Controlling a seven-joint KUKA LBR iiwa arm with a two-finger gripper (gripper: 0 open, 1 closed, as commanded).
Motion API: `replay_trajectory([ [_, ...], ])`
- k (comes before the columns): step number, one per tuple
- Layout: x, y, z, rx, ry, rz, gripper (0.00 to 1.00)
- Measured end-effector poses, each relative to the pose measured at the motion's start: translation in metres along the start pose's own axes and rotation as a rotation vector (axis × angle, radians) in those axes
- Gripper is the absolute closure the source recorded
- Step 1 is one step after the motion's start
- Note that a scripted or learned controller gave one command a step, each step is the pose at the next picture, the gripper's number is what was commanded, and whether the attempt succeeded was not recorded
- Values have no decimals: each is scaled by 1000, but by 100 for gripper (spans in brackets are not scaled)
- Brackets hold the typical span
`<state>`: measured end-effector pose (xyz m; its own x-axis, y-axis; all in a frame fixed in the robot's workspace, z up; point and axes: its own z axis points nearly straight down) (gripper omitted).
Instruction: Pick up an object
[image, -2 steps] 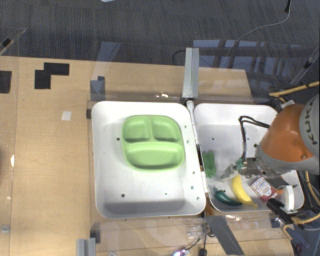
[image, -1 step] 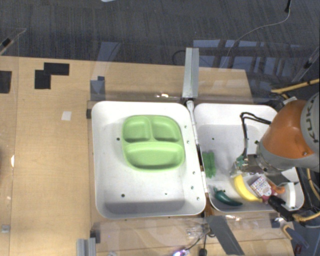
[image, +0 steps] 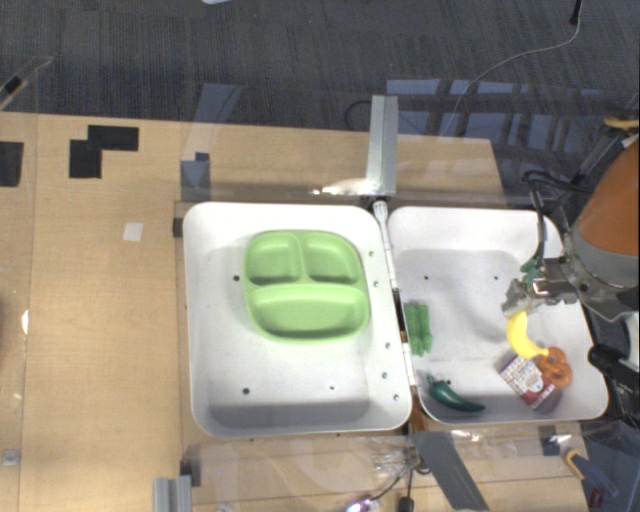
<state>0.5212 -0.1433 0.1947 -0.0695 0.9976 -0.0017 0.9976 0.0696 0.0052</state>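
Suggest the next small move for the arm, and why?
Probably a short drop straight down onto the banana. The tool sits just above its upper end in the right bin, with nothing visibly between them. The red packet and orange piece crowd the banana's lower end, so staying at the top looks safer.

A green divided plate (image: 305, 283) lies in the left white bin (image: 215, 395), which sits on the wooden bench (image: 90, 330).

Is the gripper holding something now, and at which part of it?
It cannot be told. The gripper is just above the top end of the banana in the right bin, but a hold is not visible.
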Motion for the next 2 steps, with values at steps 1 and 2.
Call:
replay_trajectory([
  [1,-14,43,-27,1,0,142,100],
  [2,-14,43,-27,1,0,142,0],
])
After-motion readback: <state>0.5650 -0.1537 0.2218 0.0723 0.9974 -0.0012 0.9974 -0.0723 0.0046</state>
